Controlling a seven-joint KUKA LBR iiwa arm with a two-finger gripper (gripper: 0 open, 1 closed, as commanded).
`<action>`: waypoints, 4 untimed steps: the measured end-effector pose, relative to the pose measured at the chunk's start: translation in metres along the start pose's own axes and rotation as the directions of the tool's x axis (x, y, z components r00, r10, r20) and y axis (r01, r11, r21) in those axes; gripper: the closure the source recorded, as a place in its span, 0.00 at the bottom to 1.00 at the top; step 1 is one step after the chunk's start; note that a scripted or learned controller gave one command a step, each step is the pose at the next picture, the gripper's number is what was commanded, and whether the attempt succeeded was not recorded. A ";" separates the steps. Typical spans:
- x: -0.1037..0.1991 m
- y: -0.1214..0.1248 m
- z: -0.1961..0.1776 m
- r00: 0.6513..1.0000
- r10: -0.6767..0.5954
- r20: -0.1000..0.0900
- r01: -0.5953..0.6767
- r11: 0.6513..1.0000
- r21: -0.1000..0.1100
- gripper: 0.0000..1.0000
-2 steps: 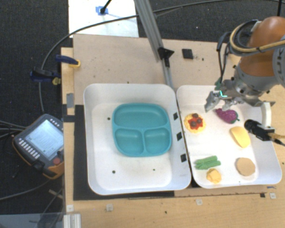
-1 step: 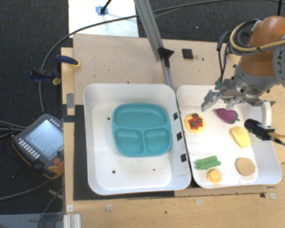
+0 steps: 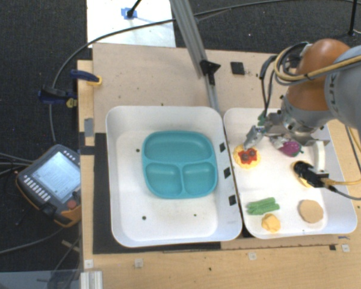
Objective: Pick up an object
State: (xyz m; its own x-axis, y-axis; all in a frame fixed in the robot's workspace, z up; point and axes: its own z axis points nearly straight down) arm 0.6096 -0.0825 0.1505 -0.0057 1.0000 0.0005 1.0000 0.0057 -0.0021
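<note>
The arm (image 3: pixel 325 77) reaches in, bent low over the right bin (image 3: pixel 346 221).

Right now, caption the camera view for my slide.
Gripper poised by yellow-red toy in right bin; teal tray left.

The two bins (image 3: pixel 168 236) are white. The divided plate (image 3: pixel 179 164) is turquoise. The round toy (image 3: pixel 247 157) is yellow with red on top. The vegetable (image 3: pixel 290 147) is purple, the beans (image 3: pixel 263 206) are green, the biscuit (image 3: pixel 311 211) is tan, and the lump (image 3: pixel 271 223) is yellow. The worktop (image 3: pixel 150 77) is light brown.
</note>
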 end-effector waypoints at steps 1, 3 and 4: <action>-0.002 -0.010 0.049 1.000 0.005 0.000 -0.005 1.000 0.001 0.00; -0.002 -0.006 0.052 1.000 0.005 0.000 -0.005 1.000 -0.012 1.00; -0.001 -0.006 0.009 1.000 0.002 0.001 -0.002 1.000 -0.007 1.00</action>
State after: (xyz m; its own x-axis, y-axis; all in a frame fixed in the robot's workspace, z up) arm 0.6035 -0.0839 0.1418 -0.0035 1.0000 -0.0003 1.0000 0.0035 0.0047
